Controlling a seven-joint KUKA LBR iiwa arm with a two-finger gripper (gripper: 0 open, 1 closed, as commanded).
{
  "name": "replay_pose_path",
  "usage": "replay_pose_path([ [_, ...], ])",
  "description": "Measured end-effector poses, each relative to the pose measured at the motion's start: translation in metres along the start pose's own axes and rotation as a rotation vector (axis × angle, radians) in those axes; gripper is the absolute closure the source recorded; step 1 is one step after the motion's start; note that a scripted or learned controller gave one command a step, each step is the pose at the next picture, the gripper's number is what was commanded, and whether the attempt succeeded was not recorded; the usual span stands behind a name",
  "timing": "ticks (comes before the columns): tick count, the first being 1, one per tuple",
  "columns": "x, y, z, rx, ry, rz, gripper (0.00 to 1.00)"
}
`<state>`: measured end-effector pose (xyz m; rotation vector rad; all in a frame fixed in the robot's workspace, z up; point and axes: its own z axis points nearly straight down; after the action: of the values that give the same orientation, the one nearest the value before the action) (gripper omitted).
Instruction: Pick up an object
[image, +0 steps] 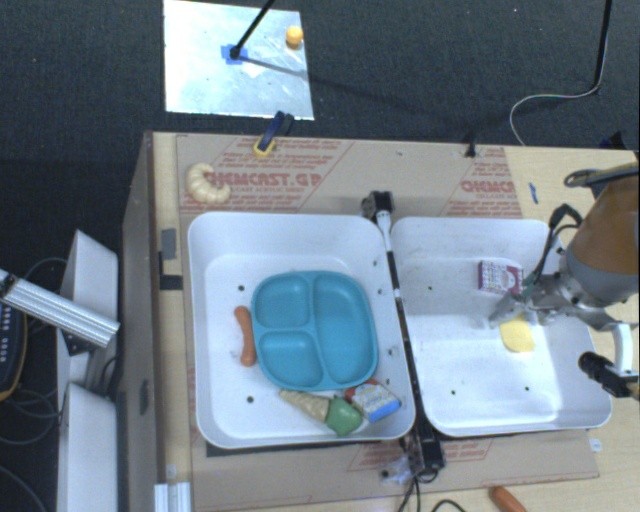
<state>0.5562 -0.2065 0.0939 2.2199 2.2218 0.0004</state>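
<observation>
Here, at the right of the frame, the gripper (512, 308) is seen low over the right bin (470, 410), its tips just above a small yellow object (518, 336) lying on the bin floor, though whether the fingers are spread or closed cannot be told, and nothing is seen held between them. Just up and left of it a small maroon-and-white packet (498, 275) is found, while in the left bin (215, 300) a blue divided tray (313, 329) is flanked by an orange sausage-shaped piece (245, 335) and, at its lower edge, a cluster of small toys (345, 407).
</observation>
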Motion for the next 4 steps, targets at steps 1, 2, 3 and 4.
replay_pose_path([
  [1, 0.0, 0.001, -0.011, -0.003, 0.0, 0.0, 1.0],
  [2, 0.0, 0.001, -0.011, -0.003, 0.0, -0.001, 0.0],
  [3, 0.0, -0.005, 0.01, 0.0, 0.0, 0.0, 0.0],
  [4, 0.0, -0.003, -0.002, -0.005, -0.001, -0.001, 1.0],
])
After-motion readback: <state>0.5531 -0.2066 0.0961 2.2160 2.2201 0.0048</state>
